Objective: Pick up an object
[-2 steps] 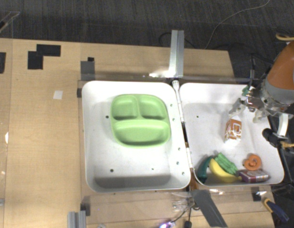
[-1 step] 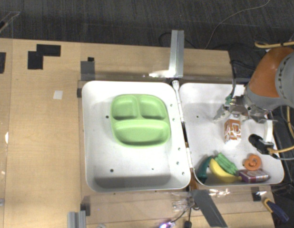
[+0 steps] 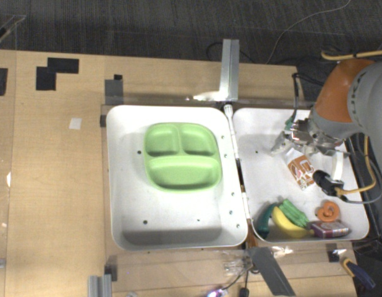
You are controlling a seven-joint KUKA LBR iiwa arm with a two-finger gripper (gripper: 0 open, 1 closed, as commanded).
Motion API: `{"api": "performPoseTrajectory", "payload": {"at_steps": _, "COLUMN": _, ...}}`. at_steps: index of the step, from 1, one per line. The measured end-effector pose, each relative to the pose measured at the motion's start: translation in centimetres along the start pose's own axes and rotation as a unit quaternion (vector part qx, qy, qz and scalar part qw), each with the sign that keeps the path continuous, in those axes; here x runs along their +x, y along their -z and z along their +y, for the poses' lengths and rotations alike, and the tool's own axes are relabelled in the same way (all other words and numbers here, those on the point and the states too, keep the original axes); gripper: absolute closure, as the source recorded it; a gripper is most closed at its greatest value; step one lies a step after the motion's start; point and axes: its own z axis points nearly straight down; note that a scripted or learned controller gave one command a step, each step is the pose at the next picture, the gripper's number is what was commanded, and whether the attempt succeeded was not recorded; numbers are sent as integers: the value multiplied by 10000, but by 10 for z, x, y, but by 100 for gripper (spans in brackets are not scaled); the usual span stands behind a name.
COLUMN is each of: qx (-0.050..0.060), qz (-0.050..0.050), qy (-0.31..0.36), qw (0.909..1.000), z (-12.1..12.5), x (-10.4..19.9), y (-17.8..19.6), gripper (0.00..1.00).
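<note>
White plastic everywhere you look: two shallow bins side by side on the wooden bench. Take the right bin [image 3: 259, 166] as the marker. Over its far right corner hangs the arm [image 3: 358, 101], grey with that orange band, and below the wrist sits the gripper [image 3: 297, 142], low above the bin floor near the back wall. Fingers? I cannot tell whether they are spread or pressed together; it is a tangle of metal and cable from here.

Just in front of the gripper, toward the right side of the bin, lies a small packet [image 3: 301, 171], orange and white, tilted. Whether the fingertips touch it is hard to make out, and nothing is clearly pinched between them.

Along the bin's near wall there is a cluster: a banana [image 3: 286, 223] with a green thing [image 3: 294, 211] lying across its top, touching it. Right of those, an orange ring-shaped toy [image 3: 328, 211], and just below it a dark purple wrapped bar [image 3: 330, 229] against the near wall.

Left of the right bin, the left bin [image 3: 126, 184] holds a green divided tray [image 3: 181, 155], flat, sitting toward the back.
</note>
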Motion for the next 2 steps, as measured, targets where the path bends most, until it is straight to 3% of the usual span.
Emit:
{"api": "performPoseTrajectory", "payload": {"at_steps": 1, "qx": 0, "qz": -7, "qy": 267, "qw": 9996, "z": -22, "x": -40, "y": 1, "gripper": 0}}
{"api": "performPoseTrajectory", "payload": {"at_steps": 2, "qx": -30, "qz": 6, "qy": 288, "qw": 9996, "z": -20, "x": -37, "y": 13, "gripper": 100}}
